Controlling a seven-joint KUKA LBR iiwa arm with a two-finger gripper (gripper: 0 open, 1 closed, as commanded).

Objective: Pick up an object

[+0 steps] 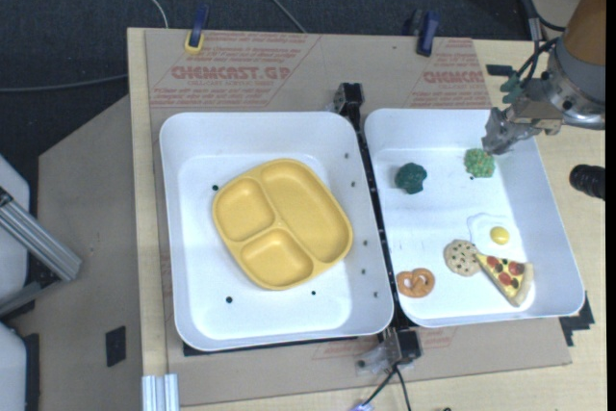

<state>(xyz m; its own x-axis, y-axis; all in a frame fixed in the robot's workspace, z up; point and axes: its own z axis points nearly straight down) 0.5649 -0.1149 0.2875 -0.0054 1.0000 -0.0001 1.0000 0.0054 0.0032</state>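
While the gripper [500, 141] hangs at the far right corner of the right bin [549, 207], a light green toy vegetable [479, 163] sits just below and beside its tip, near the bin's back wall. Whether the gripper touches the piece, or how it is set, cannot be told from this angle. The piece looks like small, light play food with a bumpy, rounded top, probably stiff plastic or rubber, so it may slip or roll unless pinched across its widest part from straight above. The grey arm [577, 82] reaches in from the right edge of the desk [154, 63], its wrist bent downward over the bin's corner. Elsewhere in the same bin lie a dark green toy vegetable [411, 177], a fried egg [493, 233], a cookie [462, 257], a pretzel [416, 282] and a pizza slice [507, 276]. A yellow divided plate [281, 222] rests in the left bin [183, 207].
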